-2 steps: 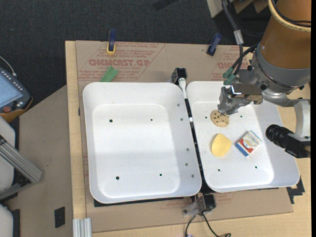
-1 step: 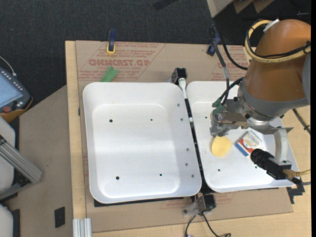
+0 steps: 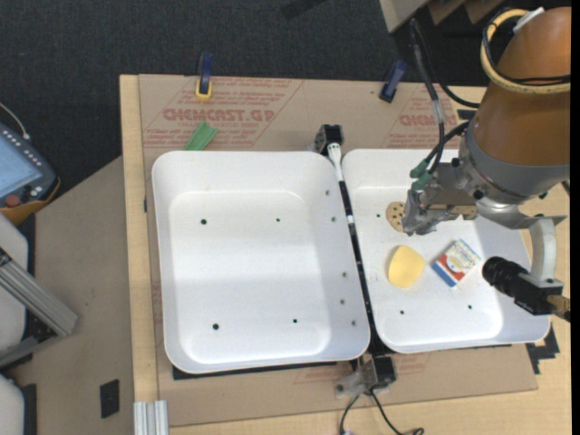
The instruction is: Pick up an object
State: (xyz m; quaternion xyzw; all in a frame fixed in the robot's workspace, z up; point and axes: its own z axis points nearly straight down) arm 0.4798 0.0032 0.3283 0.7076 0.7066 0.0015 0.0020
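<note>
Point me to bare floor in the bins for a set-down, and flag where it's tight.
Left bin: floor bare wall to wall. Right bin: a free strip along the near wall, below the yellow piece and small box. Crowded mid-bin, where the gripper hangs by the tan disc.

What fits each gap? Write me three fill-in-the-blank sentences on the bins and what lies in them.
1. The yellow object lies in the ____ bin as the camera sees it.
2. The small red, white and blue box lies to the camera's ____ of the yellow object.
3. The gripper is beside a round ____ object with dark dots.

Missing words: right; right; tan
</note>
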